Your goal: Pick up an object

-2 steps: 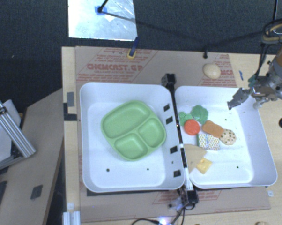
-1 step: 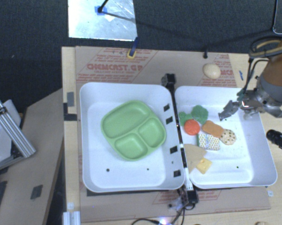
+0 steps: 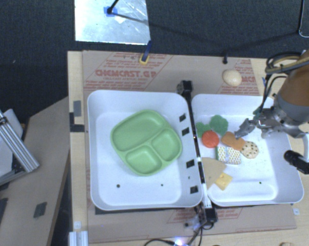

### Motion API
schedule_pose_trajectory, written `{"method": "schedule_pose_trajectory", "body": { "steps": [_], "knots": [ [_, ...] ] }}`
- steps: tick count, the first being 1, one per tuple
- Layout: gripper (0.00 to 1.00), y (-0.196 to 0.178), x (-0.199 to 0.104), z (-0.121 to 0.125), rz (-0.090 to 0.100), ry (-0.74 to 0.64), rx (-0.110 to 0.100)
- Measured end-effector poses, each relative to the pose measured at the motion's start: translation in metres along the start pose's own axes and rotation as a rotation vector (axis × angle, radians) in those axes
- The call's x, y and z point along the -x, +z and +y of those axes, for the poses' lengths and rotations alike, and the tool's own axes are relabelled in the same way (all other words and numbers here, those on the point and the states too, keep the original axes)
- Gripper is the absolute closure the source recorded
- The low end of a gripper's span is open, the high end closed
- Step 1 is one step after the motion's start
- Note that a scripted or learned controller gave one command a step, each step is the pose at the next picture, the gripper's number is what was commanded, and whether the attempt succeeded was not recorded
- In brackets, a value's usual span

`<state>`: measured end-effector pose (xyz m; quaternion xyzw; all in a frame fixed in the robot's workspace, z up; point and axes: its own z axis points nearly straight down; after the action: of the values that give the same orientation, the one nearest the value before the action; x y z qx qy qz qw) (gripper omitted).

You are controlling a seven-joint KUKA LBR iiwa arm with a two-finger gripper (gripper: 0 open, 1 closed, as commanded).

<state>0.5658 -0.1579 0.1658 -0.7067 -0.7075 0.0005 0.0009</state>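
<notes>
The right bin [image 3: 277, 188] holds a cluster of toy food at its left side: green leafy pieces [image 3: 217, 122], a red tomato [image 3: 210, 138], an orange piece [image 3: 231, 140], a chocolate-chip cookie [image 3: 250, 149], a patterned block [image 3: 229, 155], a tan wedge [image 3: 211, 168] and a yellow cheese cube [image 3: 224, 181]. My gripper [image 3: 243, 130] reaches in from the right and hangs low, just above the upper right edge of the orange piece. Nothing shows in its grasp.
The left bin [image 3: 105, 188] holds a green divided plate [image 3: 146, 142]. A black divider [image 3: 191, 137] runs between the bins. A beige egg-shaped object [image 3: 232, 77] lies on the bench behind the right bin. The arm's body [image 3: 298, 94] overhangs the right bin's far right corner.
</notes>
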Motion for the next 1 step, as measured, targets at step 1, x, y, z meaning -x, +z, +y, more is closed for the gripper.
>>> {"method": "schedule_pose_trajectory", "body": {
  "steps": [1],
  "knots": [
    [0.0, 0.0427, -0.001, 0.0042, 0.0, 0.0, 0.0]
  ]
}}
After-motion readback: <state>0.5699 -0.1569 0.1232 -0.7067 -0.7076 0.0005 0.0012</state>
